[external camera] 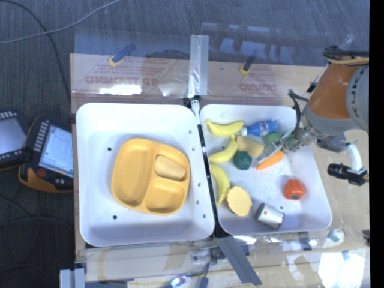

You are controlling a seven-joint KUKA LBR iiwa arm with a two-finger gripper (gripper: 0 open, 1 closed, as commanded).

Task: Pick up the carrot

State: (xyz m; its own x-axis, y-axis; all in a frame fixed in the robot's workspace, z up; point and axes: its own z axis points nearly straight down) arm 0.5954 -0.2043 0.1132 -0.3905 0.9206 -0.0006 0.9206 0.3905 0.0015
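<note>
The orange carrot [270, 159] lies slanted in the right bin [315, 212], near the bin's upper right part. The gripper [292, 141] hangs at the end of the grey and orange arm [333, 101], just above and to the right of the carrot's thick end. It is very close to the carrot, and I cannot tell whether they touch. The carrot rests on the bin floor.
Around the carrot lie several bananas [224, 127], a blue bottle [262, 127], a dark green ball [242, 160], a red pepper [293, 189], a yellow round piece [239, 201] and a metal can [268, 215]. The left bin [96, 125] holds a yellow divided plate [150, 176].
</note>
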